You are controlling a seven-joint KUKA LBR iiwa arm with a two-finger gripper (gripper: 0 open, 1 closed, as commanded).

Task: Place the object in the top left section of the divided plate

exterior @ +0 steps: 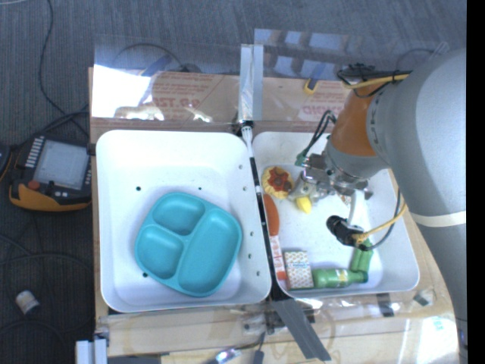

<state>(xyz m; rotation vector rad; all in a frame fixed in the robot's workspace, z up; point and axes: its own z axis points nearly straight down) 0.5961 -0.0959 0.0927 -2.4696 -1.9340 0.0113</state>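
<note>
The teal divided plate (189, 243) lies in the left bin (121, 173), with nothing in its three sections. My gripper (311, 189) hangs low over the upper middle of the right bin (394, 271), far to the right of the plate. A small yellow piece (303, 203) sits right at the gripper's tip; whether it is between the fingers I cannot tell. Just left of the gripper lies a yellow and red pizza slice toy (276, 180).
Along the right bin's left wall lies an orange carrot-like piece (271, 215), with a small patterned box (297, 268) below it. A green bottle (338, 277) and another green piece (361, 258) lie at the bin's front. Cardboard stands behind both bins.
</note>
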